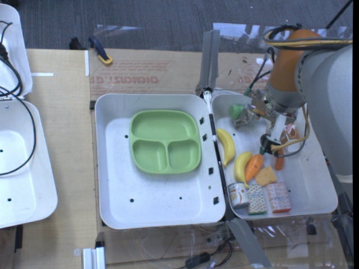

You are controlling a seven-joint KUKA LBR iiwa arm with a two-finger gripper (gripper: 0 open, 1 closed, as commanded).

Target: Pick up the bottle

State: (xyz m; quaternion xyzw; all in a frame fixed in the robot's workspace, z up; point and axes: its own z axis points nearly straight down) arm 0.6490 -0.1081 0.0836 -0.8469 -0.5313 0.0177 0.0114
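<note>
Hangs with the claw (252, 114) just beyond the banana (226, 144), probably seeking the bottle. Cannot tell whether spread or pinching.

matt green plastic tray (166, 140), smooth white plastic bin (118, 202), matt brown cardboard sheet (140, 72)

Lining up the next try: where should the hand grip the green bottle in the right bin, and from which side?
Probably across its body, from straight above: the green bottle seems to lie low in the far corner, with the right bin walls close on two sides, leaving little sideways room. The hand hangs close beside it.
</note>
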